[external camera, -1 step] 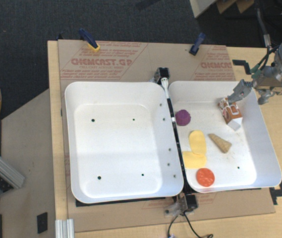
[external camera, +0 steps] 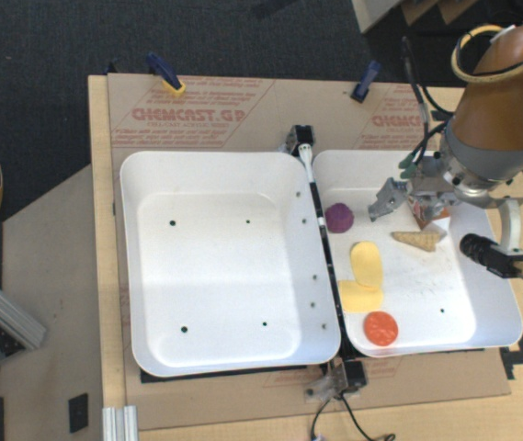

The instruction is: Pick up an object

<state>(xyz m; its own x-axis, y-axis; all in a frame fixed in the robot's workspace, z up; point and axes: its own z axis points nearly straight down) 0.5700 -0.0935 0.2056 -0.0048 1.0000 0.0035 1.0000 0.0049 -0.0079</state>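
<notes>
Biggest thing here is the worktop [external camera: 243,108], a cardboard-covered board with red printing on it, held down at the back edge by a blue-and-yellow clamp [external camera: 165,73] and a dark blue clamp [external camera: 367,81]. On it sit two shallow white bins side by side, touching along their inner edges.

The left bin [external camera: 151,338] is just bare white floor with a few small dark dots.

The right bin [external camera: 495,324] is where all the stuff is. The arm [external camera: 500,90], grey with the orange band, comes in from the right and hangs over the back half of this bin. Its hand [external camera: 410,200] is down low near the back middle of the bin, and there's something reddish [external camera: 424,211] right under it, but I honestly can't tell whether the hand is released or clenched, or whether it's grasping anything.

Contents of the right bin:
- a pale yellow oblong piece [external camera: 367,261] near the middle, with a flat yellow square [external camera: 360,296] just in front of it, the two touching or overlapping
- an orange-red round object [external camera: 381,328] at the front, just beside the yellow square
- a tan wedge-shaped thing [external camera: 419,238], just in front of the hand
- a small purple ball [external camera: 338,217] near the inner wall, left of the hand
</notes>
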